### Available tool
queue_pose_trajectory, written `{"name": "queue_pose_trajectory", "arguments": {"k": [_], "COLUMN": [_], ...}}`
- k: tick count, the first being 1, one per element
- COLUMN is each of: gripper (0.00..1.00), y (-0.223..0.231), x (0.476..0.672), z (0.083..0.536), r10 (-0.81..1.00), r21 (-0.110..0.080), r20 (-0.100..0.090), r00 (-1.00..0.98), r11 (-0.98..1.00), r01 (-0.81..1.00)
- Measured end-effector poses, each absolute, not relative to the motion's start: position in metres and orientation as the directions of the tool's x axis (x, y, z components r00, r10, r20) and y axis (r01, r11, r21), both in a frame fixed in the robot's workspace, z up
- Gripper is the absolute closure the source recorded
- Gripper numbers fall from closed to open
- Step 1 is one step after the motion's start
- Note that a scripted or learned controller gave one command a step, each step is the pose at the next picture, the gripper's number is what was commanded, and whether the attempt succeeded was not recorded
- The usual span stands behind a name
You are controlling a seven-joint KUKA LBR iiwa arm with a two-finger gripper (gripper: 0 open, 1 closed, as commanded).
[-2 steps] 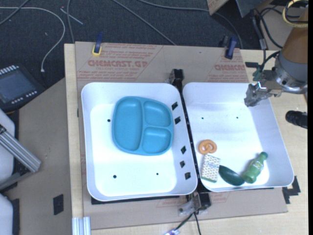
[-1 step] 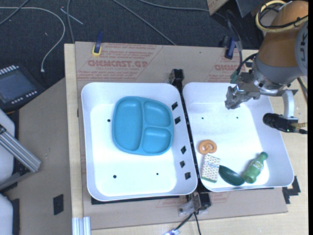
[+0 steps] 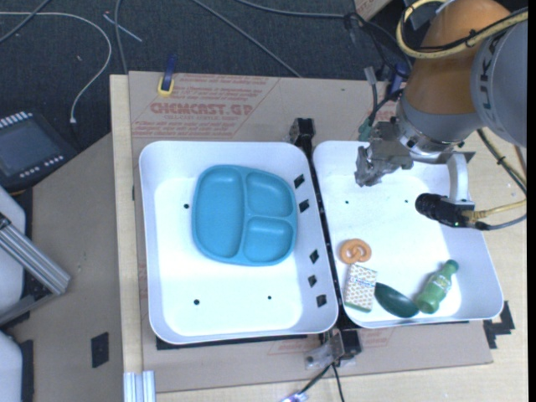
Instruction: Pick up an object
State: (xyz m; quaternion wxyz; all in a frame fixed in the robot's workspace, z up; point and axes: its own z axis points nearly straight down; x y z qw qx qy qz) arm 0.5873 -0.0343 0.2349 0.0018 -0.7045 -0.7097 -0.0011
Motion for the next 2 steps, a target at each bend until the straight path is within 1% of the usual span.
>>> {"name": "queue_pose_trajectory", "arguments": {"k": [1, 2], "gripper": [1.00, 1.00], "y": [0.010, 0.058], "x": [0.583, 0.575], "z": [0.236, 0.239], "r10": [1.000, 1.000], "r21": [-0.002, -0.002], "r20": [0.003, 0.003], "r00": [-0.006, -0.006], "r11": [0.006, 0.006], "r01": [1.000, 1.000]}}
